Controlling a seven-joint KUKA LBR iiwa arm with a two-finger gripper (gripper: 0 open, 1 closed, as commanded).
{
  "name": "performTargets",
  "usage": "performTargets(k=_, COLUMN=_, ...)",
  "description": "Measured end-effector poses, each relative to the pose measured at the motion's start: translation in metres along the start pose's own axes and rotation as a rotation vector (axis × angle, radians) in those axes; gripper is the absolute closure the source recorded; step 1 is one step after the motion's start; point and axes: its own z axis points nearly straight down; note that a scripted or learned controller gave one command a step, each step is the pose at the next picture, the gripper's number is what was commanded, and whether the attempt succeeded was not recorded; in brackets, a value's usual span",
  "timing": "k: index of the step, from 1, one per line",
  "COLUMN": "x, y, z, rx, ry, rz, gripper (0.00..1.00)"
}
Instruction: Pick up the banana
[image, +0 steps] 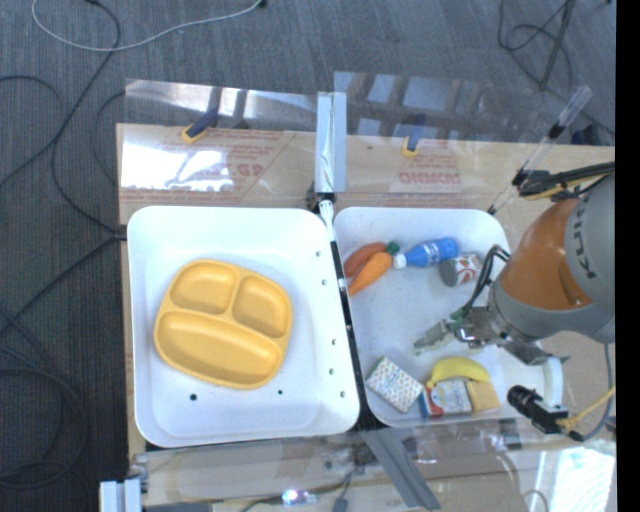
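One overhead camera, seemingly slanted, covering both bins.

The banana lies hemmed in: a carton touches it below and a packet sits near its left. Bare bin floor lies open between it and the carrots.

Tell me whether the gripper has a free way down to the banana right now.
Probably yes. The gripper hangs just above and left of the banana, whose top lies uncovered. A small carton crowds its lower edge and may hinder a finger.
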Motion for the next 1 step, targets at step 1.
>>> performTargets(k=1, x=0.0026, y=-0.0042, z=-0.0004, rx=-0.009, ry=0.001, rz=0.036, gripper=0.00)
